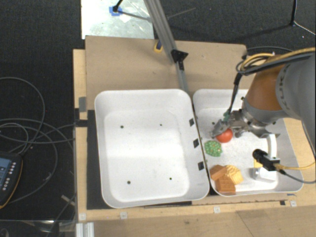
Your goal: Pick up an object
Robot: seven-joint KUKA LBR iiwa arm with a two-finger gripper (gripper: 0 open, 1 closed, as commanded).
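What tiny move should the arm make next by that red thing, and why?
Probably ease straight down and grip the red ball. The gripper sits right at it in the right bin, and the green piece lies close beside it, so a short descent might catch the red one alone.

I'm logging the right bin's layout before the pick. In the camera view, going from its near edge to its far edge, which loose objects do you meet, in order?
orange and yellow blocks → green lump → red ball
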